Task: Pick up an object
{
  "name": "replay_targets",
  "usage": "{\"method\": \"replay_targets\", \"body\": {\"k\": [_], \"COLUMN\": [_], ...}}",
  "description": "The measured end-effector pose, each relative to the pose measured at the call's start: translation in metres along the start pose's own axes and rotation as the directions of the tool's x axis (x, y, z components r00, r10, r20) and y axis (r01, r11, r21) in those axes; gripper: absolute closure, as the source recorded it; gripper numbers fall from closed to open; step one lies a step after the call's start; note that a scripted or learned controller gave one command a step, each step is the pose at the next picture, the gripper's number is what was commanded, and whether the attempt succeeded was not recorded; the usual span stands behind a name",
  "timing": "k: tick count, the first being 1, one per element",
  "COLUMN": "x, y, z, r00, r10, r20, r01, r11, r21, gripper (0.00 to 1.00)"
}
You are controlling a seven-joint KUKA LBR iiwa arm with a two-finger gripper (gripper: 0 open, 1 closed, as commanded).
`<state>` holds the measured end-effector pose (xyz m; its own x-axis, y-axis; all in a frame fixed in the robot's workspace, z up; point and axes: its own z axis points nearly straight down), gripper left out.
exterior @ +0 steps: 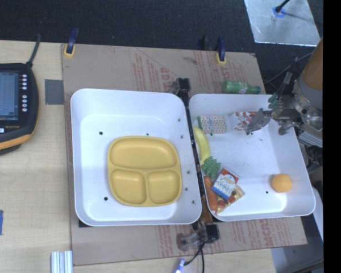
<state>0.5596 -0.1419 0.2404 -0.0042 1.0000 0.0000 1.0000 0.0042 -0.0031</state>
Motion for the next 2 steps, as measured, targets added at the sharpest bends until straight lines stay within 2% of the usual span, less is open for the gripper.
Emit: {"method": "replay_targets", "body": {"k": [1,2], "x": [-0.037,-0.049], "y": [0.087,0.098], "z": [0.101,0.132], "r00": [1.0,1.0], "r10": [-0.002,-0.001], "r20": [0.001,0.003], "r01": [0.002,0.001], "r11": [1.0,1.0], "r21": [0.004,-0.011], "gripper": [0.0,0.0]}}
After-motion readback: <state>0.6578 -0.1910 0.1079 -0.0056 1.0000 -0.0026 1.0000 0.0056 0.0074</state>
